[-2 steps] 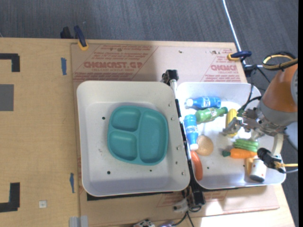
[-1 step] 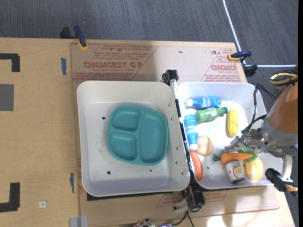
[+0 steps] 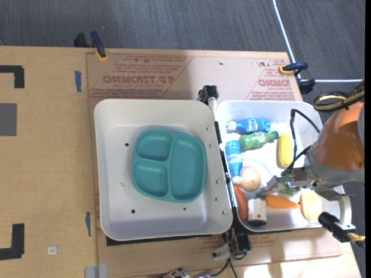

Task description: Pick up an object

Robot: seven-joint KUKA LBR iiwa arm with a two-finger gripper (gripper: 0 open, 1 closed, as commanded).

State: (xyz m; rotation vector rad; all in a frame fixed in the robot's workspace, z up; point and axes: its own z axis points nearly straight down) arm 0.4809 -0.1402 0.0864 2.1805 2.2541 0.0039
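Note:
The right bin [image 3: 301,112] holds several small items: two blue bottles [image 3: 249,125] [image 3: 233,158], a green bottle [image 3: 259,139], a yellow corn-like piece [image 3: 284,149], a beige round item [image 3: 250,178], an orange carrot [image 3: 282,201], a red piece [image 3: 240,198], a small can [image 3: 257,210] and a pale yellow fruit [image 3: 310,205]. My gripper [image 3: 285,182] hangs low in this bin, just above the carrot and right of the beige item. The grey arm with its orange band [image 3: 342,143] covers the bin's right side.
The left bin [image 3: 110,172] holds a teal divided plate [image 3: 169,164]. A black clamp [image 3: 207,92] sits at the bins' shared back corner. Cables [image 3: 330,101] run near the arm at the right. The cardboard bench top [image 3: 46,155] stretches to the left.

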